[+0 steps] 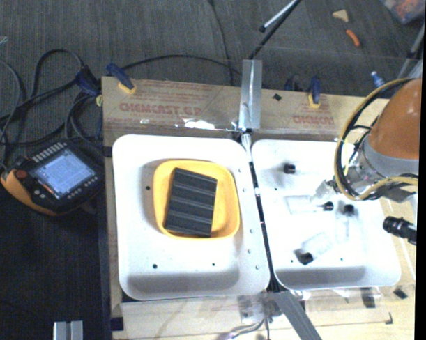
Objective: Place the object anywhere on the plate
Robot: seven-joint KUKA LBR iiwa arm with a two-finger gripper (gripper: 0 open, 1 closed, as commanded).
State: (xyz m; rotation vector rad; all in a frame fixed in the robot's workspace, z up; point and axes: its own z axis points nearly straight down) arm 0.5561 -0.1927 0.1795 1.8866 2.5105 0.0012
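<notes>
Dark ribbed block [192, 200] lying flat on yellow plate [229, 201], inside left white bin [127, 218]. Arm [399, 130] reaching in from the right, over right bin [377, 266]. Claw [332, 198] low above right bin's floor, well apart from plate; open or closed: cannot tell. Handheld pendant [56, 178] left of tabletop [194, 315], on dark floor.

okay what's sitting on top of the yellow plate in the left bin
A dark ribbed block lies flat on the yellow plate, covering its middle. What's beneath the block is hidden.
</notes>
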